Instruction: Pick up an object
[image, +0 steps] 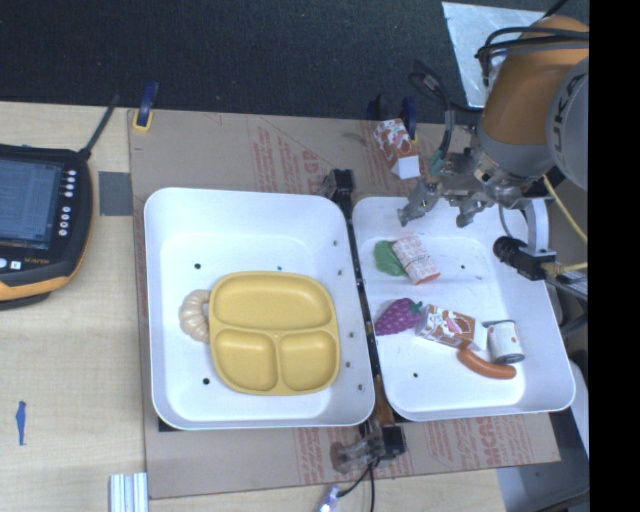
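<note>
My gripper (440, 210) hangs over the far edge of the right bin (540, 400), its two fingers (412, 212) spread apart and open with nothing between them. Just in front of it lie a green item (386, 257) and a small pink-and-white carton (416, 259). Nearer the front of that bin are purple grapes (396, 317), a printed snack packet (446, 326), a small can (504, 341) and an orange sausage (487, 366).
The left bin (180, 240) bears a yellow divided plate (273, 332) with a beige ribbed item (194, 314) at its left side. A teach pendant (40, 220) lies on the bench at far left. Another small carton (394, 140) sits behind the right bin.
</note>
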